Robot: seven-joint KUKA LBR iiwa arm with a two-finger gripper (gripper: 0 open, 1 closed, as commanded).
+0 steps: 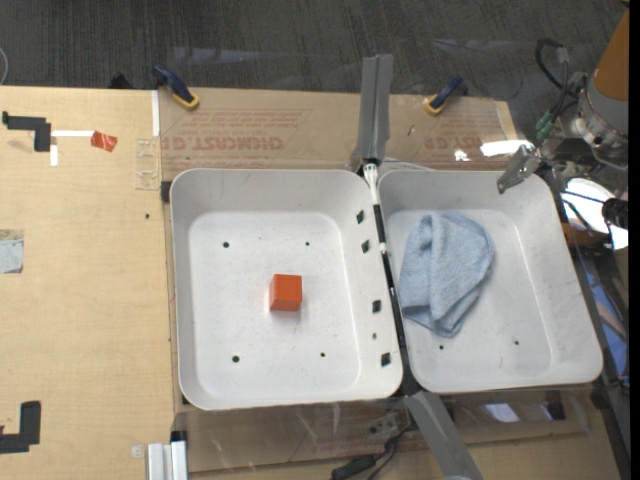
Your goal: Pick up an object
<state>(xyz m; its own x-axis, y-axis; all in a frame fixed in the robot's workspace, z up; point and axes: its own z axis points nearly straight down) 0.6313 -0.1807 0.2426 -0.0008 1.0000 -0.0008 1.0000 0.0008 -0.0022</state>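
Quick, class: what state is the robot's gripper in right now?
Two-finger gripper: poised over the far right corner of the right shallow white bin; open or shut cannot be told; nothing seen in it. The crumpled blue-grey cloth lies apart from it.

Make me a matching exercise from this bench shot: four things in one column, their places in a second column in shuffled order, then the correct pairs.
Things:
1. orange block
2. blue-grey cloth
3. gripper
4. yellow-tipped clamps

Places:
A. crumpled in the right bin
B. on the cardboard behind the bins
C. over the right bin's far right corner
D. near the middle of the left bin

Pairs: 1-D, 2-A, 3-C, 4-B
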